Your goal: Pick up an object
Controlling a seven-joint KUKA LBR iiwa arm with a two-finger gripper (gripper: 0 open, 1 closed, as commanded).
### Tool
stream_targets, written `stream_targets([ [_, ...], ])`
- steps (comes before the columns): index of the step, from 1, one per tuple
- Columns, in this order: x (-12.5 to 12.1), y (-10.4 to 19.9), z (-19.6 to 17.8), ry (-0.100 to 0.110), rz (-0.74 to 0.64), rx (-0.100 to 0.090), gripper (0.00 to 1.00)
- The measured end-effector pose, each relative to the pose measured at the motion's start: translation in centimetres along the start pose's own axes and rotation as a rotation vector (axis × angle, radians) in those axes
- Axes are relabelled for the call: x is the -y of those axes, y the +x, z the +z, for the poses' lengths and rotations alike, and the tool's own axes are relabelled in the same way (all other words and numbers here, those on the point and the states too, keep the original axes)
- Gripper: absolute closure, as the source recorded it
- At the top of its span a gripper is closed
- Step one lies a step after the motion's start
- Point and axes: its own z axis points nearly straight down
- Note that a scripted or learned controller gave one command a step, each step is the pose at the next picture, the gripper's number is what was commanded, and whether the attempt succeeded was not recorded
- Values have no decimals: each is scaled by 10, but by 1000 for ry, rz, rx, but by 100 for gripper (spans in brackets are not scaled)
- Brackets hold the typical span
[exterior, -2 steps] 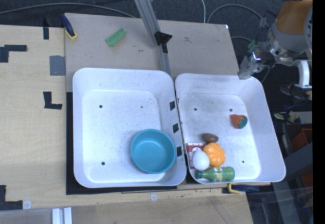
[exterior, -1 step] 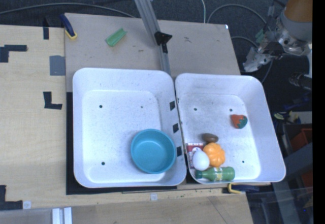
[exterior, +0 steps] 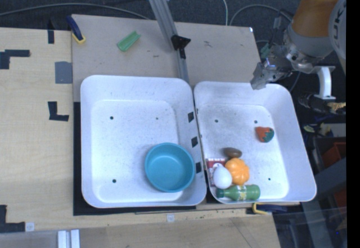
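Observation:
My gripper (exterior: pixel 260 80) hangs over the far right rim of the right bin (exterior: pixel 253 90), with nothing seen between its fingers. In that bin lie a red and green strawberry-like toy (exterior: pixel 265 134), a brown oval piece (exterior: pixel 232 153), an orange fruit (exterior: pixel 238 171), a white egg (exterior: pixel 222 177), a red and white packet (exterior: pixel 213 162) and a green bottle (exterior: pixel 241 192). They cluster at the bin's near edge, well below the gripper. A blue bowl (exterior: pixel 169 166) sits in the left bin (exterior: pixel 112 95).
A grey metal post (exterior: pixel 163 10) slants across the bench behind the bins. A green block (exterior: pixel 128 41) and a blue and yellow clamp (exterior: pixel 76 30) lie on the board at the back left. Cables run at the top.

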Motion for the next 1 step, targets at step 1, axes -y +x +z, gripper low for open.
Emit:
stream_targets([
  [1, 30, 49, -1, 1, 0, 0, 100],
])
